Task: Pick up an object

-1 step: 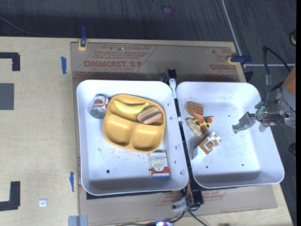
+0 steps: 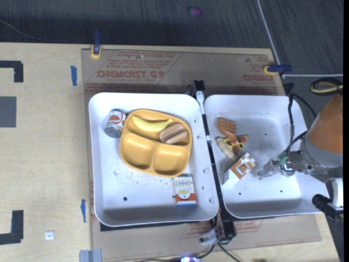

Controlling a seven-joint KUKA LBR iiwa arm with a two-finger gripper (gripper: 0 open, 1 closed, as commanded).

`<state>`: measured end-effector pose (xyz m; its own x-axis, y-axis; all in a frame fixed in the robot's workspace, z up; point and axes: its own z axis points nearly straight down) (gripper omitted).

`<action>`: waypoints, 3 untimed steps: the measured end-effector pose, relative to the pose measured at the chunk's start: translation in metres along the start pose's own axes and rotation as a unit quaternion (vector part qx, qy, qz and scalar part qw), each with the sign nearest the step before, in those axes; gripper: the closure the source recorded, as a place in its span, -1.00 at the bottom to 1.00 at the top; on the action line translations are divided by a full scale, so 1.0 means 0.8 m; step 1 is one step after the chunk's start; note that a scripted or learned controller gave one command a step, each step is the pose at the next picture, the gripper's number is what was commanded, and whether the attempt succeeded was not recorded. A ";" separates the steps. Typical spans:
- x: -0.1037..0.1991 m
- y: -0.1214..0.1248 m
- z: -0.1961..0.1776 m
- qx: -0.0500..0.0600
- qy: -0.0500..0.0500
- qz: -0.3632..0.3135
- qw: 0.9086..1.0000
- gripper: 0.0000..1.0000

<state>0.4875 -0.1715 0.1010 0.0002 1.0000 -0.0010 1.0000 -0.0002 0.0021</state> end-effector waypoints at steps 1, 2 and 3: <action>0.050 -0.007 0.015 -0.005 -0.005 0.002 1.000 -1.00; 0.085 -0.006 0.015 -0.007 -0.005 0.002 1.000 -1.00; 0.081 -0.003 0.000 -0.012 -0.009 0.003 1.000 1.00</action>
<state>0.4852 -0.1065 0.1007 0.0074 0.9998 -0.0179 0.9997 -0.0070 0.0253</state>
